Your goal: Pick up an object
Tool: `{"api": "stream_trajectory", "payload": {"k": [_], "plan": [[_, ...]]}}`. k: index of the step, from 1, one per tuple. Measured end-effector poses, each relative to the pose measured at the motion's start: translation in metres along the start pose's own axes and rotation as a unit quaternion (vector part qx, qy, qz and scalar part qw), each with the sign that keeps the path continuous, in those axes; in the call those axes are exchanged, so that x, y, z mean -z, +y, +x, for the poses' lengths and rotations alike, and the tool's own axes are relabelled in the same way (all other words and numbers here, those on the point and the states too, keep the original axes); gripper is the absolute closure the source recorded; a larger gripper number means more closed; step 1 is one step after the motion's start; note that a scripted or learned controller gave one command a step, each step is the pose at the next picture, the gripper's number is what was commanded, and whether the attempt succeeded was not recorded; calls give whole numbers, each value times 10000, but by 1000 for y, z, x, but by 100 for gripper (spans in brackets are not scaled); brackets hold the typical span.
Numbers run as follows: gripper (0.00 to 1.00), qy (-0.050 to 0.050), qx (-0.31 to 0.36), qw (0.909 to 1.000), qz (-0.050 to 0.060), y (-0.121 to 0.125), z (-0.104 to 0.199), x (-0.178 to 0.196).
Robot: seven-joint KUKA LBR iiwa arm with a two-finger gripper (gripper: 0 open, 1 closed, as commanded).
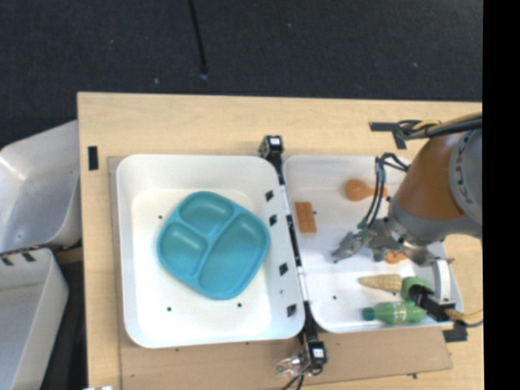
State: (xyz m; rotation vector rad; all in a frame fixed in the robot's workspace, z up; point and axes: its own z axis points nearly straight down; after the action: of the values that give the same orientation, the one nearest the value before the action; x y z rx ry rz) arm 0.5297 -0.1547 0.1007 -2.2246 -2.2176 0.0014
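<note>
Bins side by side on a bench: the left bin (130, 242) carries a blue divided plate (214, 244) at its centre, while the right bin (325, 177) holds the loose pieces a picking program could go for. The gripper (351, 248) hangs low over the right bin's middle, its grey fingers splayed toward nine o'clock with nothing seen between them, so it looks released and empty. Candidates lie around it: a brown block (305, 216) toward ten o'clock, an orange lump (356, 189) at twelve o'clock, an ice-cream cone (382, 283) at four o'clock and a green bottle (396, 313) at five o'clock by the near wall. A small orange piece (394, 257) peeks from beneath the wrist. Which object is the target cannot be told; the brown block lies ahead of the fingertips.
</note>
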Motion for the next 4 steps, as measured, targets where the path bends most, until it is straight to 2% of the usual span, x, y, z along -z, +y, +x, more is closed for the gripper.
{"api": "stream_trajectory", "payload": {"k": [1,4], "plan": [[100,9,-29,10000,-16,1,0,11],[100,-4,37,10000,-33,29,7,163]]}}
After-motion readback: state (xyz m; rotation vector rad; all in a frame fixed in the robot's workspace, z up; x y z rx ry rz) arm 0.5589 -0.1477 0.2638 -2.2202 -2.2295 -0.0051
